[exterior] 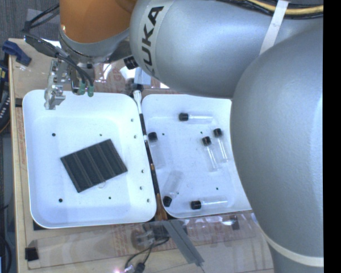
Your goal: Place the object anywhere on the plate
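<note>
The arm [244, 67] hides the right bin's [159, 110] right side and runs off the top edge; the gripper's [55, 98] finger gap is too small to tell

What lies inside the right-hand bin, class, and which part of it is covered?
Inside the right bin lie several clear vials with black caps, scattered singly across its floor. The grey arm covers the bin's right side, so anything lying there cannot be seen.
</note>
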